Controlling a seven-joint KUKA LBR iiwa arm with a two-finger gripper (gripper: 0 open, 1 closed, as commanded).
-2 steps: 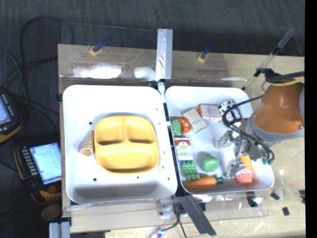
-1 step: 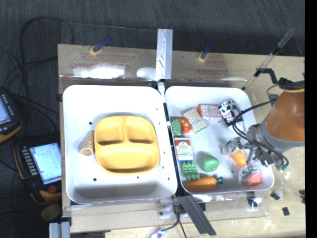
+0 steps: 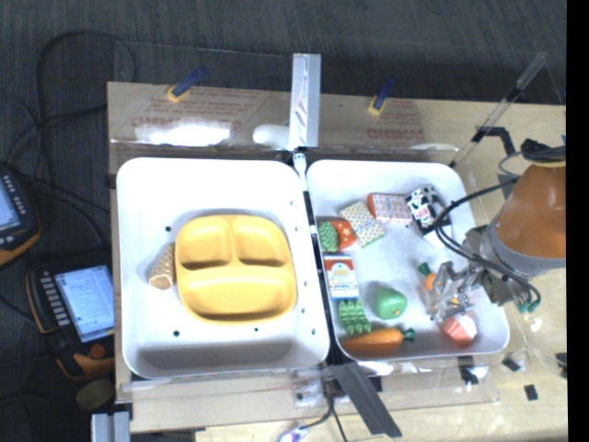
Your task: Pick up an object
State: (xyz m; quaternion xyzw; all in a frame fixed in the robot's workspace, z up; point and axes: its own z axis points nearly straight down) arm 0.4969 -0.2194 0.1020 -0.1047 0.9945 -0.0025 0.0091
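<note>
The right bin (image 3: 479, 247) holds several toy foods: a green round fruit (image 3: 388, 300), an orange carrot (image 3: 373, 341), a red and white carton (image 3: 341, 276), a red and green vegetable (image 3: 333, 236), a checked wafer (image 3: 362, 222), a pink box (image 3: 389, 207) and a black and white piece (image 3: 422, 205). My gripper (image 3: 450, 293) hangs low over the bin's right front part, just above a red and white object (image 3: 458, 328). A small orange piece (image 3: 428, 284) lies right beside it on the left. Nothing shows held in it.
The left bin (image 3: 138, 247) bears a yellow divided plate (image 3: 236, 265) with a tan waffle cone (image 3: 163, 267) against its left side. A green ridged block (image 3: 352, 315) lies near the divider. Cables (image 3: 460, 212) trail from the orange-banded wrist (image 3: 538, 215) at the right.
</note>
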